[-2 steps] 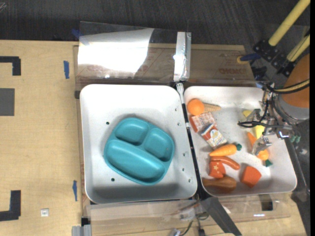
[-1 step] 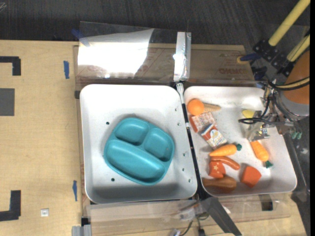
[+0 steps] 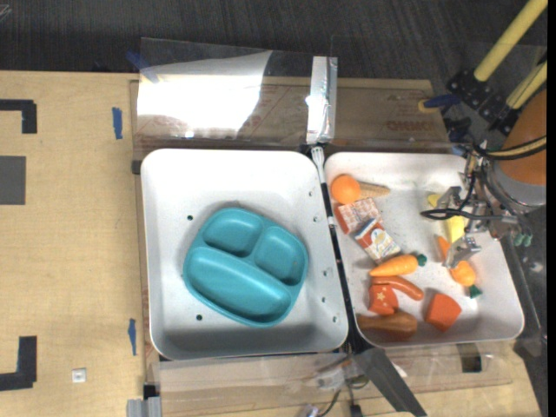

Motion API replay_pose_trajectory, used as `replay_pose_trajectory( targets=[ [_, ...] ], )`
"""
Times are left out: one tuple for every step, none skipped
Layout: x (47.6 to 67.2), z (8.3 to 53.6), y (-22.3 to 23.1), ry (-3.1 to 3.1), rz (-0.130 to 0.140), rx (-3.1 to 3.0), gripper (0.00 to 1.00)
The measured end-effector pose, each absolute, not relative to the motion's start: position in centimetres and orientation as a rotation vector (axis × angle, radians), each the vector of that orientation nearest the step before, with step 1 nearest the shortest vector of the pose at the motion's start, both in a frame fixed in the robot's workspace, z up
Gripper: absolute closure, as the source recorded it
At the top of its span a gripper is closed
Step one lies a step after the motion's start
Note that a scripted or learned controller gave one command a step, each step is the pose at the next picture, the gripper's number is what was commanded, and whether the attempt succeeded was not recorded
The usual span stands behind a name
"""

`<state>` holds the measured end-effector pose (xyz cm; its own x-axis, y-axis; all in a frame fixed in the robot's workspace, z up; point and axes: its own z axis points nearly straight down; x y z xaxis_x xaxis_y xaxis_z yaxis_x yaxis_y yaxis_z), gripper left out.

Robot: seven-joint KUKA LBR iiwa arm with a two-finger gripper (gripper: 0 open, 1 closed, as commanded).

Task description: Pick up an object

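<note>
The right white bin (image 3: 508, 320) holds several toy foods: an orange ball (image 3: 345, 188), a red-and-white carton (image 3: 358, 215), a carrot (image 3: 395, 266), a red pepper (image 3: 382, 297), a brown piece (image 3: 388, 323) and an orange-red block (image 3: 443, 309). My gripper (image 3: 461, 229) hangs low over the right side of this bin, coming in from the right edge. A yellow piece (image 3: 454, 228) lies right under it, and an orange piece (image 3: 464, 273) sits just in front. Cables and the wrist hide the gripper's tips.
The left white bin (image 3: 165, 181) holds a teal divided plate (image 3: 246, 264). A clear plastic sheet (image 3: 208, 94) stands behind the left bin. The two bins' rims meet along the middle (image 3: 330, 233). Wooden bench surface (image 3: 61, 233) lies to the left.
</note>
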<state>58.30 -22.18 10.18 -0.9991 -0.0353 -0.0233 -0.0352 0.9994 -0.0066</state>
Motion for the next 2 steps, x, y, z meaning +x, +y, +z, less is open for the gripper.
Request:
replay_pose_trajectory(
  targets=[
    [54.7, 8.8, -22.3, 3.132, -0.003, -0.018, 0.0],
    [55.2, 10.3, -22.2, 3.116, -0.012, -0.022, 1.0]
  ],
)
